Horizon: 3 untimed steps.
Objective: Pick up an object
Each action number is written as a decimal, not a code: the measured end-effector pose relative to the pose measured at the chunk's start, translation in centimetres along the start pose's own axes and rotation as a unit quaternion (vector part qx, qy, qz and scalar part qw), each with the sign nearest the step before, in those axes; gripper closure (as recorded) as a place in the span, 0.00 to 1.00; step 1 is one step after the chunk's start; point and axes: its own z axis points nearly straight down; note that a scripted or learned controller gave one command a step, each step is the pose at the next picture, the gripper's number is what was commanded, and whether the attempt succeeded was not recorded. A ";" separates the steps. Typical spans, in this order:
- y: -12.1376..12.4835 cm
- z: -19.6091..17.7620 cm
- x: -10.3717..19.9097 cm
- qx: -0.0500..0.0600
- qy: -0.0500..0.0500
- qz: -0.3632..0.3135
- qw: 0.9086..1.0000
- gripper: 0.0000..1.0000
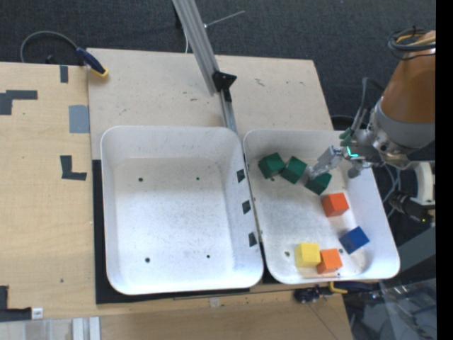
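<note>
Your gripper [327, 163] sits low in the right-hand shallow white bin [379, 222], right over a dark green cube-shaped block [319, 183]; can't tell what the gripper's state is. Block looks small, rigid and light, probably smooth, so take it across two flat opposite faces. Two more green blocks [282, 167] sit just beside it. Pale wooden bench [163, 83], dark carpet around.

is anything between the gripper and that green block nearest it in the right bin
Nothing visible does. The gripper hangs right over the rightmost green block in the right bin. The other two green blocks lie to its left, and the orange block sits just below it, close but not in between.
</note>
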 end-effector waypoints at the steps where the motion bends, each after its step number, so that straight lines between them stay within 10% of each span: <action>1: 0.1 -0.2 0.0 -0.002 -0.001 -0.001 1.000 0.00; 3: 0.3 10.6 1.1 0.002 0.000 0.000 1.000 0.00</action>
